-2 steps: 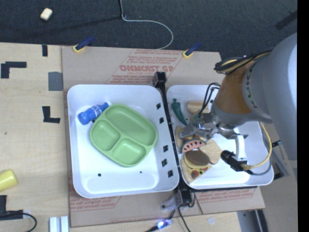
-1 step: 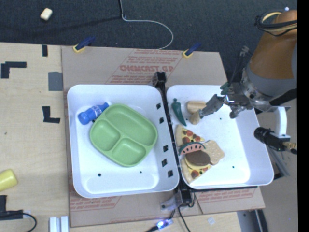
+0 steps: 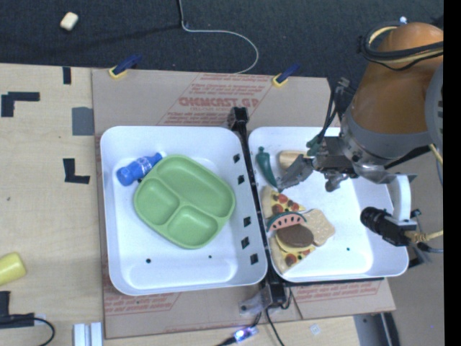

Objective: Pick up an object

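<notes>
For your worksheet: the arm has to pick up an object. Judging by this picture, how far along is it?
Done: the gripper has reached into the right bin, near the dark green item and the pizza slice toy. In hand: nothing shows between its fingers. Left: close on an item and lift it. The green plate and blue bottle lie in the left bin.

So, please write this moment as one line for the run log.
hand: over right bin | nearest: pizza slice | grasp: not seen

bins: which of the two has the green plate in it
The left bin. The green plate lies in it beside a blue bottle. The right bin holds toy food, with the gripper over it.
</notes>
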Motion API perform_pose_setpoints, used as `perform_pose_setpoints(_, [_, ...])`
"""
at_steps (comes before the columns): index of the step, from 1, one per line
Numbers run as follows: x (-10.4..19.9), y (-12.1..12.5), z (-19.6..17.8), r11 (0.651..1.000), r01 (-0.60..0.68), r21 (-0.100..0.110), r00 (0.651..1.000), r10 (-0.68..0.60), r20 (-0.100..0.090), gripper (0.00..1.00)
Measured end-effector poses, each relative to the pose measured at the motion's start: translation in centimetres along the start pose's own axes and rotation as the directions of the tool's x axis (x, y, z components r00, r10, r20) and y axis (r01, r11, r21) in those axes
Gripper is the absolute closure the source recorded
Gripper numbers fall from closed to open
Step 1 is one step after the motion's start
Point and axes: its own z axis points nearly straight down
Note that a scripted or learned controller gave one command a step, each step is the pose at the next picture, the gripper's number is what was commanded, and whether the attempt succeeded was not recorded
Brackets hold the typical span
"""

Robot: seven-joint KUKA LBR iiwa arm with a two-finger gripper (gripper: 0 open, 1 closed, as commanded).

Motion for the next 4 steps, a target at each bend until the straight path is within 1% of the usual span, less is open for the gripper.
perform_pose_setpoints(1, [0.8, -1.0, -17.7, 1.0, -0.002, -0.019, 1.0, 0.002, 0.001, 0.0])
perform_pose_setpoints(2, [0.9, -1.0, -17.7, 1.0, -0.003, 0.0, 1.0, 0.003, 0.004, 1.0])
perform_pose_setpoints(3, [-5.1, -1.1, -16.0, 1.0, -0.011, 0.002, 1.0, 0.011, 0.003, 1.0])
perform_pose_setpoints(4, [-11.9, -1.2, -13.4, 1.0, -0.013, 0.003, 1.0, 0.013, 0.003, 1.0])
